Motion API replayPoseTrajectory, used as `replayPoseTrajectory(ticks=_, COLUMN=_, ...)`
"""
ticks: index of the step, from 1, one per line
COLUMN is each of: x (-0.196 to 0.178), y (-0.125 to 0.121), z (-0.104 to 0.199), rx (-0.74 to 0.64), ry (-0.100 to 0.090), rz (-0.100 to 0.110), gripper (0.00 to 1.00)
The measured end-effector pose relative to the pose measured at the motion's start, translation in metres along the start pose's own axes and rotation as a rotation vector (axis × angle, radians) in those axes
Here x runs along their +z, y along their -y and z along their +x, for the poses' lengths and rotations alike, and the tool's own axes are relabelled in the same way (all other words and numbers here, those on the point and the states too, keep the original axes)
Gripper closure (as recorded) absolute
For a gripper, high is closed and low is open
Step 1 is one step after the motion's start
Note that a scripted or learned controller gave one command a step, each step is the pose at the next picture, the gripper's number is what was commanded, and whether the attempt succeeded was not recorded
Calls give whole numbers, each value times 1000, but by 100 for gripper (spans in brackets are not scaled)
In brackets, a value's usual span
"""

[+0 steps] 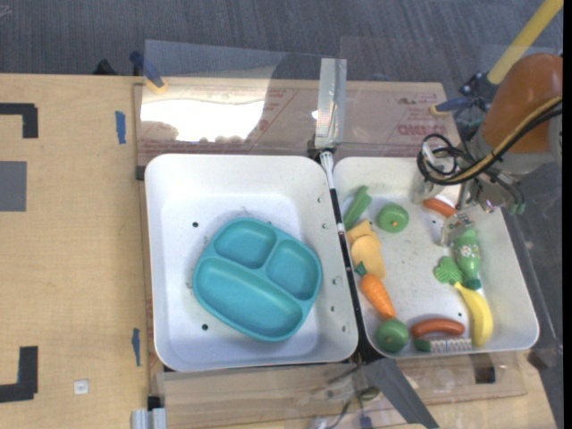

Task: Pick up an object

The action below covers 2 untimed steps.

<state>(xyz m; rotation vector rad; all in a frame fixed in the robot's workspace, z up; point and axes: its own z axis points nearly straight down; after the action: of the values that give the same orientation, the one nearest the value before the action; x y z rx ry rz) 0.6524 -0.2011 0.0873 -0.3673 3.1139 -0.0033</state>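
The gripper [458, 220] hangs low over the right bin [523, 280], near its far right side, just above a green-and-white toy [466, 250]; whether it grips anything I cannot tell; nearby lie a banana [476, 311], carrot [377, 295], green apple [391, 217] and sausage [437, 327]; the left bin [170, 239] holds a teal divided plate [257, 278]

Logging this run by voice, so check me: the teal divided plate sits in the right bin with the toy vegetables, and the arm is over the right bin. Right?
One thing is wrong. In the camera view the teal divided plate lies in the left bin, apart from the toy vegetables, which are in the right bin. The arm is over the right bin, as you said.
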Motion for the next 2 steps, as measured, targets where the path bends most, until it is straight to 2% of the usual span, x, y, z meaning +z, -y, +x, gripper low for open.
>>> replayPoseTrajectory(ticks=1, x=-16, y=0, z=-5, rx=-2, ry=14, rz=7, gripper=100)
replayPoseTrajectory(ticks=2, x=-15, y=0, z=-4, rx=-2, ry=12, rz=6, gripper=0)
